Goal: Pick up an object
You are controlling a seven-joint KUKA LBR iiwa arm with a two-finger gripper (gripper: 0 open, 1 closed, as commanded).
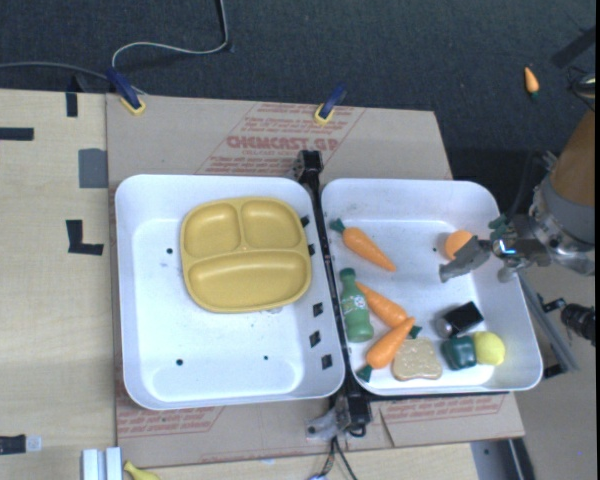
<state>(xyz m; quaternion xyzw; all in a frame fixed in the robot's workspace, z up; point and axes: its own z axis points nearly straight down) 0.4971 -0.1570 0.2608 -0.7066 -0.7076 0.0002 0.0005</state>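
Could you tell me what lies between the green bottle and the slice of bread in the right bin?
In the camera view, two carrots lie between the green bottle and the bread slice.

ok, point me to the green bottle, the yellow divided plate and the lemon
green bottle (355, 306), camera view, on the label at mid-body
yellow divided plate (246, 253), camera view, on the ridge between its compartments
lemon (490, 347), camera view, on the middle of the fruit
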